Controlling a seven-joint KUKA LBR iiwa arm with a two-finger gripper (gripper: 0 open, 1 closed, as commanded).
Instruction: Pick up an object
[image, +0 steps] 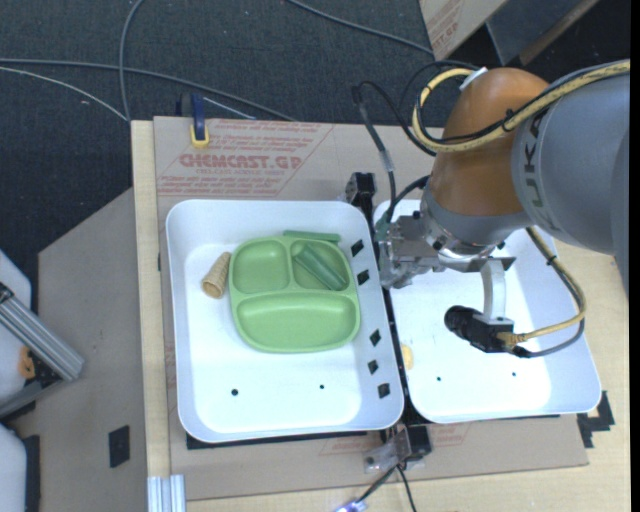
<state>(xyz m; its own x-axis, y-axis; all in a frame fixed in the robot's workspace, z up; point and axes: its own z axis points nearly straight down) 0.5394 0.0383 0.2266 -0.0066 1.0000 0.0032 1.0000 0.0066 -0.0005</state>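
Grey arm (560, 150) reaching in, wrist bent down

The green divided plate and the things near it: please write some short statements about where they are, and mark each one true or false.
1. The green divided plate lies in the left bin. True.
2. A tan cone lies beside the plate's left edge. True.
3. The cone lies in the right bin. False: it is in the left bin.
4. The arm hangs over the left bin. False: it is over the right bin.
5. A green piece sits in the plate's upper right compartment. True.
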